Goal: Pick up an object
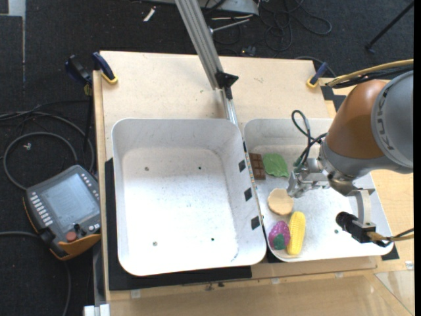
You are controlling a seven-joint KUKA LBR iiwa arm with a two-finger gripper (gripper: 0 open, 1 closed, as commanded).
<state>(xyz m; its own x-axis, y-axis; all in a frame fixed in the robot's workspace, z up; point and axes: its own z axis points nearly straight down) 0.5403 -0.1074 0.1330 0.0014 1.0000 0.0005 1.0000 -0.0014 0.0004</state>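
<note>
Left bin (131, 137): a shallow white tray on the pale wooden surface (164, 84), showing a bare floor with a few dark specks.
Right bin (263, 131): sits touching the left bin's wall, and all the objects lie in it.
Chocolate bar (257, 166): brown, flat, close to the dividing wall at the far end of the group.
Green leaf (276, 164): a lettuce-like piece just beside the chocolate bar, on its right.
Tan disc (281, 203): a round, cookie-coloured piece in the middle of the bin.
Corn cob (297, 232): yellow, lying lengthwise near the front rim.
Pink and green piece (279, 235): touching the corn on its left; too small to name.
Arm (368, 133): grey with an orange band, reaching in from the right, over the right bin.
Gripper (294, 188): low over the tan disc's upper right edge; I cannot tell how far apart it stands, or whether it has hold of anything.
Teach pendant (62, 209): on the floor to the left of the surface.
</note>
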